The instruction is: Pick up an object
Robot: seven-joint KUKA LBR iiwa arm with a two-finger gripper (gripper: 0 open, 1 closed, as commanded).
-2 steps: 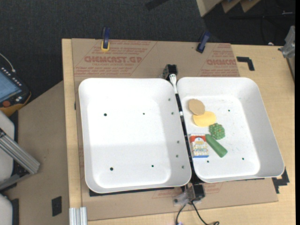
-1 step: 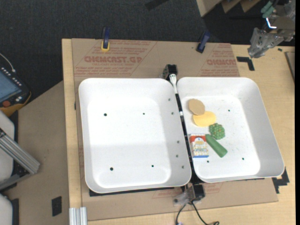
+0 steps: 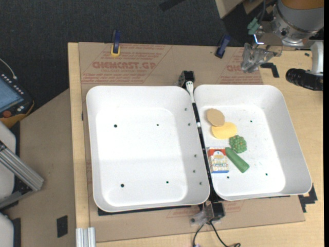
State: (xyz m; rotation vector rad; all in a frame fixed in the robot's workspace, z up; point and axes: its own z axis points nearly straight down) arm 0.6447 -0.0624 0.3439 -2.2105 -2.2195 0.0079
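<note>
Cardboard (image 3: 128, 63) printed "CHEMCAST", small carton (image 3: 219, 160) label unreadable

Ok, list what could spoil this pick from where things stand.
1. The tan piece, yellow piece, green toy and small carton lie bunched in the right bin; the pincer may nudge neighbours or grab two.
2. The carton lies against the bin's inner wall, leaving little finger room.
3. The flat pieces may slip.

One fixed cam, set high above the counter (image 3: 154, 60), looking down at a slant w/ far edge at top. Mid distance: both bins, left (image 3: 141, 148) & right (image 3: 277, 133), fit whole; arm (image 3: 300, 9) enters top right.
</note>
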